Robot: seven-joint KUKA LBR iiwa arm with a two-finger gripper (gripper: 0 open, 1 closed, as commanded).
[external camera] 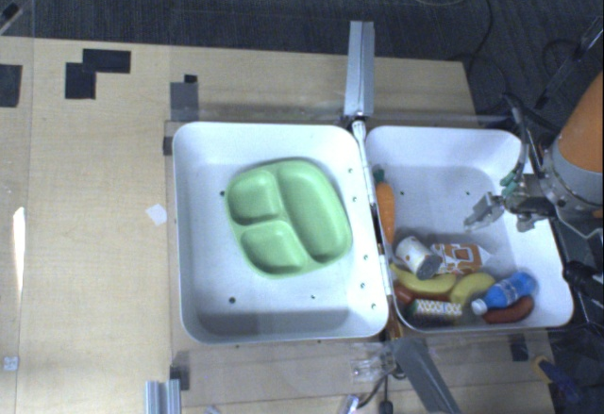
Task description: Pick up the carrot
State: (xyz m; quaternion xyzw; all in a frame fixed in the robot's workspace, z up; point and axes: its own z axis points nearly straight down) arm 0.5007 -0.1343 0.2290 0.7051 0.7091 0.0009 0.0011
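Note:
The orange carrot [385,206] lies lengthwise against the left wall of the right bin [444,153], its green top pointing to the far side. My gripper [503,215] hovers over the right part of that bin, well to the right of the carrot. Its fingers [480,212] stand open with nothing between them.
A green divided plate [288,216] sits in the left bin [203,242]. At the near end of the right bin lie a small can [414,255], an orange carton [460,257], a banana [444,286], a blue bottle [505,292] and a red sausage [511,312].

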